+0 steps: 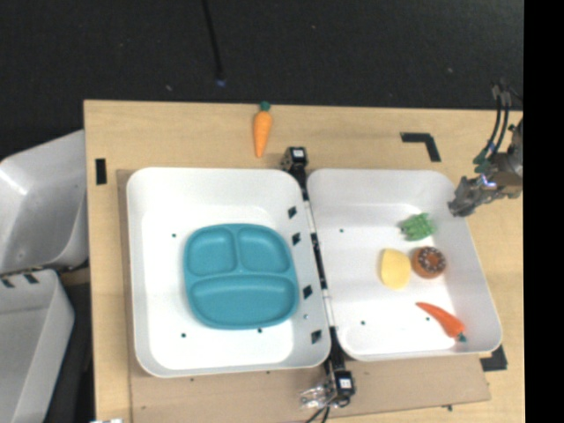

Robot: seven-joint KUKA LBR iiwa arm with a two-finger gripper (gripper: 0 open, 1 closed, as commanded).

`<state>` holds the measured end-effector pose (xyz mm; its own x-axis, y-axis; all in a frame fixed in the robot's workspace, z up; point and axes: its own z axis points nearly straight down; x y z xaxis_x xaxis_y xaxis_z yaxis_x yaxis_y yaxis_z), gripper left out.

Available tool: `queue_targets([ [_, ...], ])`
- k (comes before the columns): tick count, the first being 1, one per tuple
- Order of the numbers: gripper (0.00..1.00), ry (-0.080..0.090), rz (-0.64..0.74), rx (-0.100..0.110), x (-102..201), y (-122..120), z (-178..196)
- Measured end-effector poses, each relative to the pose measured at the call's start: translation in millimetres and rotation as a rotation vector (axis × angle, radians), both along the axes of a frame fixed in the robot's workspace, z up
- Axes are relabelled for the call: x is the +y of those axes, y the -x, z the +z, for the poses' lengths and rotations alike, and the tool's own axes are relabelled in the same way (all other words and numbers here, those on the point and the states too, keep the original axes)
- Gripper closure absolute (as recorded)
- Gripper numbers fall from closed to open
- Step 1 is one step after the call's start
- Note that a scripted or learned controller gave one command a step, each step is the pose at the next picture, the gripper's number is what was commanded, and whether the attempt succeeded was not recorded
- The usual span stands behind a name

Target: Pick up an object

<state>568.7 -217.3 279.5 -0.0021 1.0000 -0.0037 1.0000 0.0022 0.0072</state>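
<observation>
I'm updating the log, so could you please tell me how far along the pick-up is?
Nothing looks picked up yet. The pincer sits at the right bin's far right rim, with no object seen between its tips. The green piece, yellow piece, doughnut and chilli lie in the bin. Reaching, gripping and lifting remain.

Bright, even light; slightly soft focus

2 white bins (pixel 141 236) (pixel 352 192), 1 blue tray (pixel 240 276), 1 carrot (pixel 262 130), 1 green item (pixel 417 227), 1 yellow item (pixel 395 269), 1 donut (pixel 430 262), 1 chili (pixel 441 319)
</observation>
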Motion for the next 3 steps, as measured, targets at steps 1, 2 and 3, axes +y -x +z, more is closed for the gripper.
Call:
queue_targets([
  [1,1.0,-0.003,0.004,0.006,58,-3,-12],
  [2,1.0,-0.005,0.005,0.006,112,4,-8],
  [3,1.0,-0.004,0.005,0.004,170,-6,-7],
])
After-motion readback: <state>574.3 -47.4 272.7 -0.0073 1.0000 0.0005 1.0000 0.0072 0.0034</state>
